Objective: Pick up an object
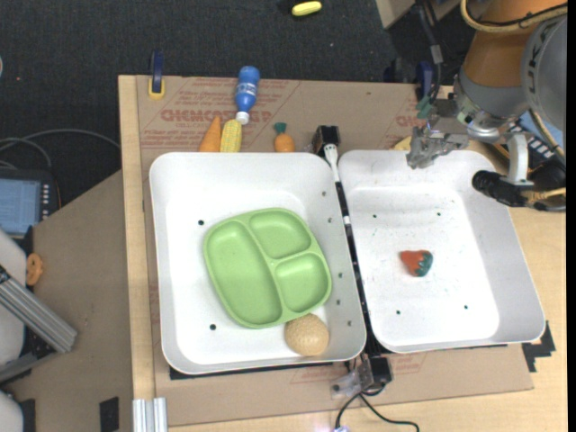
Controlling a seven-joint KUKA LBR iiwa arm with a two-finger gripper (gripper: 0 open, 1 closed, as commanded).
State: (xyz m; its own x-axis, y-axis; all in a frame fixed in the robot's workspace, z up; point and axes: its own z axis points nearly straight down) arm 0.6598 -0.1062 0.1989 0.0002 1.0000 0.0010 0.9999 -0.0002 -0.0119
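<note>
Bench (90,268): brown board, carrying two white bins side by side, their inner edges touching down the middle.
Left bin (180,196): the bigger load is here, a green tray and a ball.
Right bin (477,277): one small thing inside, a strawberry, on a floor speckled with dark dots.
Arm (508,34): coming in from the upper right, orange band showing, wrist hanging over the far edge of the right bin.
Tray (265,266): green, three compartments, lying flat and turned at a slant in the middle of the left bin; all three compartments bare.
Ball (307,335): tan and round, at the near edge of the left bin, touching the tray's near corner.
Gripper (421,156): small metal tip pointing down at the right bin's far left corner, well apart from the strawberry; nothing seen between the fingers, and whether they stand apart or together I cannot tell from here.
Strawberry (416,262): red with a green cap, lying alone near the middle of the right bin, nothing touching it.
Behind the bins: a bottle (246,93), a corn cob (230,135) and a carrot (283,139) on the board.
</note>
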